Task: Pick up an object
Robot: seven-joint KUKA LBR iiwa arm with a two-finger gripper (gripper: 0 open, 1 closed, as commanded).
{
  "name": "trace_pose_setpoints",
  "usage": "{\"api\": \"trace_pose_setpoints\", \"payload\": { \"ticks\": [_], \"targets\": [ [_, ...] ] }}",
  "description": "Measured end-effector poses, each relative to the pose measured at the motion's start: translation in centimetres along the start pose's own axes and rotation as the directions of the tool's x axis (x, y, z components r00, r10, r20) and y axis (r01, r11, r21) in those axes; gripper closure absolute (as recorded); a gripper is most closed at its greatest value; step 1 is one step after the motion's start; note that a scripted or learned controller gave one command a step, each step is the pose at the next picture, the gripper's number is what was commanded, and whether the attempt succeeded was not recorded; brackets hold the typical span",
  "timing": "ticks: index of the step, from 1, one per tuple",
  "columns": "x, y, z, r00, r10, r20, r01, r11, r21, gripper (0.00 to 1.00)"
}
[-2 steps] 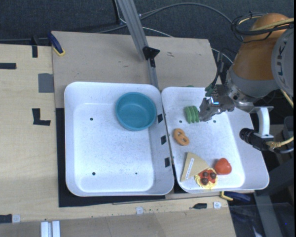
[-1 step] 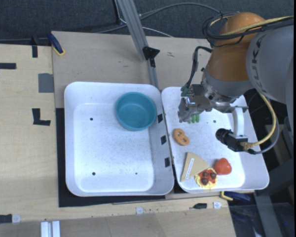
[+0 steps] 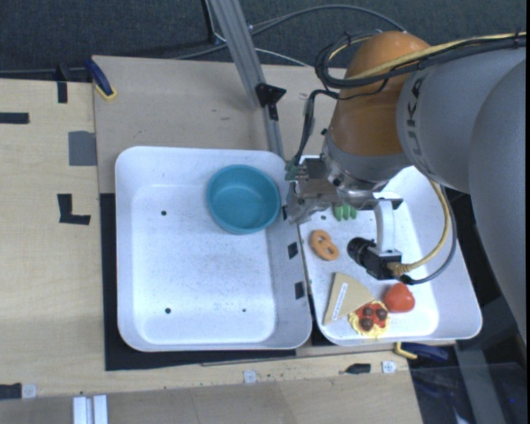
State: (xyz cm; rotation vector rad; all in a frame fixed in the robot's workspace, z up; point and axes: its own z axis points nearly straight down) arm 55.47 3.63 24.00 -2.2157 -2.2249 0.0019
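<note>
Gripper (image 3: 314, 193) low beside blue bowl (image 3: 243, 199), finger opening impossible to tell, nothing visibly held — risk of hitting bowl rim or bin wall (image 3: 287, 237), closing on nothing.

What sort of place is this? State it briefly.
Likely a robotics lab test bench: a grey KUKA arm with an orange band reaches over two shallow white plastic bins, which hold a round blue bowl and toy food, including a small red tomato.
</note>
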Motion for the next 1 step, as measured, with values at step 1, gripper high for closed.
{"api": "trace_pose_setpoints", "payload": {
  "ticks": [1],
  "targets": [
    [6.04, -0.10, -0.05, 1.000, -0.001, 0.000, 0.001, 1.000, -0.001, 1.00]
  ]
}}
